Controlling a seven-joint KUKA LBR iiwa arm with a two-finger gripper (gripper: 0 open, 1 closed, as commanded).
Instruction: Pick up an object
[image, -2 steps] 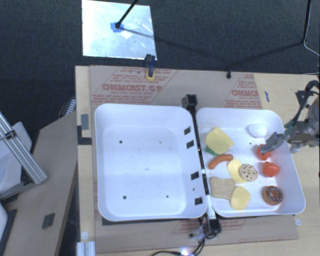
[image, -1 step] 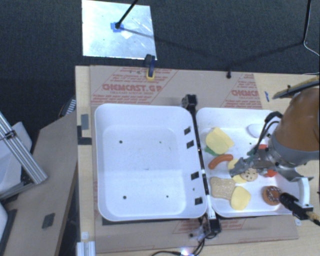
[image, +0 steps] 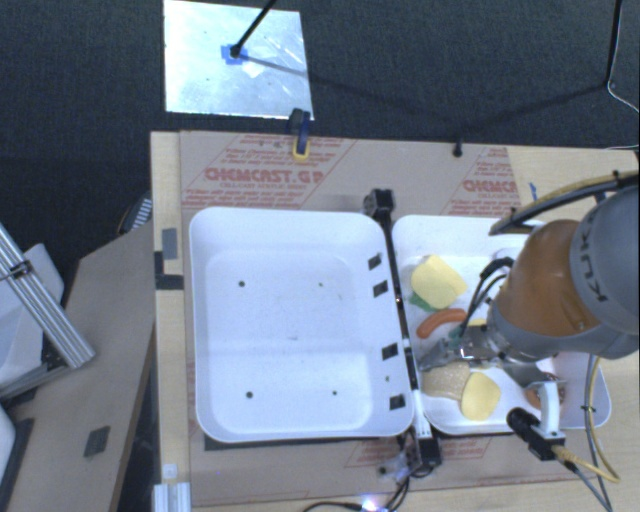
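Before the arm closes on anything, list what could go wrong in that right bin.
1. The gripper sits low among crowded items: the orange sausage-shaped piece above it and the tan block below. It may nudge them or catch two.
2. It is close to the divider between the bins, so a finger could strike that wall.
3. The yellow round piece touches the tan block, so lifting one may drag the other.

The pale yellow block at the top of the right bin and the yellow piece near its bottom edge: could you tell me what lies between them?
In the camera view, an orange sausage-shaped piece, the gripper and a beige lump lie between the pale yellow block and the yellow piece.
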